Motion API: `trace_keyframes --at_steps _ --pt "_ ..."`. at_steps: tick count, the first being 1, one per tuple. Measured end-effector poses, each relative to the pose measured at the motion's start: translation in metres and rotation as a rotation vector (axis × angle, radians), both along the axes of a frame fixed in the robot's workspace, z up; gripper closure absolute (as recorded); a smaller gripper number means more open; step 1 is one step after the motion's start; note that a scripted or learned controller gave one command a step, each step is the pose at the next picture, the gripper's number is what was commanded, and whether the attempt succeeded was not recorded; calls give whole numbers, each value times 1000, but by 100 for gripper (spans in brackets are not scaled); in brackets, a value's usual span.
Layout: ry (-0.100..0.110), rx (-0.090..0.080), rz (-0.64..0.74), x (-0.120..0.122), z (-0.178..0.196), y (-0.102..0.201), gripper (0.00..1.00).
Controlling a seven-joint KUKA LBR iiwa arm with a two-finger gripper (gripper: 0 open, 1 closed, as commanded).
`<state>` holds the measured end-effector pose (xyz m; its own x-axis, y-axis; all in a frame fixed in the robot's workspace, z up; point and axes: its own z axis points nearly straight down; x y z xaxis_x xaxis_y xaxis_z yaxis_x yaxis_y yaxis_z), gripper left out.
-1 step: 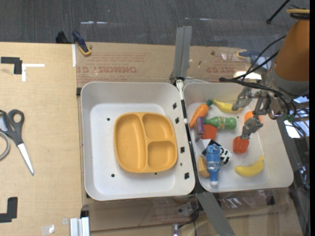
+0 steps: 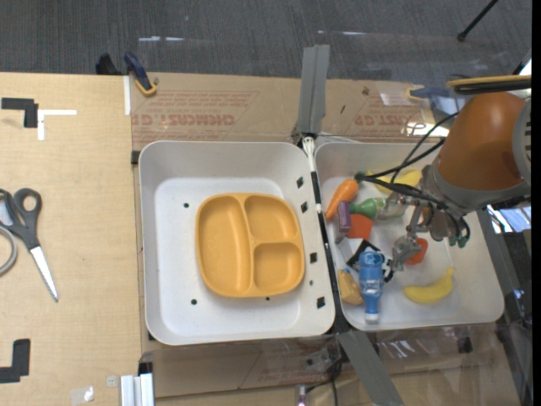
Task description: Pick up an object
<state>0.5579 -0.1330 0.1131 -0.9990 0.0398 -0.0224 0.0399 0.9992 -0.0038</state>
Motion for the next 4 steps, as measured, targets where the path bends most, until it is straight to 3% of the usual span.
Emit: trace_keyframes --at_steps 1,3,4 --pt "-4 -2 74 -21 -6 -65 0" --pt "-9 -4 -2 -39 -5 -88 0" --pt "14 6 -185 27 -19 -66 0"
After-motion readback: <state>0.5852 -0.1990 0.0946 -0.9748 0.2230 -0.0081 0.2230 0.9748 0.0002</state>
